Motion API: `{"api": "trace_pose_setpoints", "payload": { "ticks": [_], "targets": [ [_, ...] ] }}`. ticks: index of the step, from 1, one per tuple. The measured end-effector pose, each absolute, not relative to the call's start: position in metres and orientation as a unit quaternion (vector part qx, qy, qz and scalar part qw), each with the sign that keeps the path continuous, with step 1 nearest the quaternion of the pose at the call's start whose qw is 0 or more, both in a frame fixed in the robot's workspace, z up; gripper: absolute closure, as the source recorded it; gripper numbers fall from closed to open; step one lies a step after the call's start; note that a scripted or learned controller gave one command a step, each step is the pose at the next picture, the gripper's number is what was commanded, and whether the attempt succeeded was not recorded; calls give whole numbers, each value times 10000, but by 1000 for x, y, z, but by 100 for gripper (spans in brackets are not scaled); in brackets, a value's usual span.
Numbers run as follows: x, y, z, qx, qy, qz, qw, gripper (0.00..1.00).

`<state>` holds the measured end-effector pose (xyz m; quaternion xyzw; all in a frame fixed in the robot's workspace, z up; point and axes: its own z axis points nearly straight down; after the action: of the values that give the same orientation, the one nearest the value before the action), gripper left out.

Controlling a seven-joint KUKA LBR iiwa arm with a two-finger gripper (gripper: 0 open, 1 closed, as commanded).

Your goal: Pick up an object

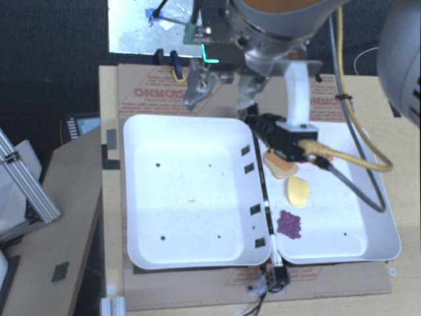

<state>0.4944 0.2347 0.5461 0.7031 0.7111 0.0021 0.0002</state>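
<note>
I am seeing the left bin (pixel 191 196) lying bare white on the bench (pixel 79 176). Above its far rim the gripper (pixel 220 97) is hanging with its two fingers spread apart, gripping nothing. In the right bin (pixel 368 236), near the divider, a tan bread-like piece (pixel 281 165) is lying, with a yellow piece (pixel 297 191) just below it and a purple cluster (pixel 289 224) nearer the front.

Looking like a robot lab or workshop. Two white bins (pixel 191 196) sitting side by side on a cardboard sheet (pixel 158 87) over a wooden bench (pixel 79 176). Metal rails (pixel 23 183) leaning at the left. Cables (pixel 355 163) trailing across, under a big grey robot arm (pixel 289 5).
</note>
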Motion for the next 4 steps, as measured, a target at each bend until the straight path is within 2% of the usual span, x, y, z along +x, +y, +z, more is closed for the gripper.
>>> {"api": "trace_pose_setpoints", "payload": {
  "ticks": [1,2,3,4],
  "targets": [
    [495,235,558,7014,7128,37,6,100],
    [495,235,557,7009,7132,31,3,0],
    [495,235,568,6993,7148,45,5,100],
    [495,235,568,6986,7155,42,4,0]
  ]
}}
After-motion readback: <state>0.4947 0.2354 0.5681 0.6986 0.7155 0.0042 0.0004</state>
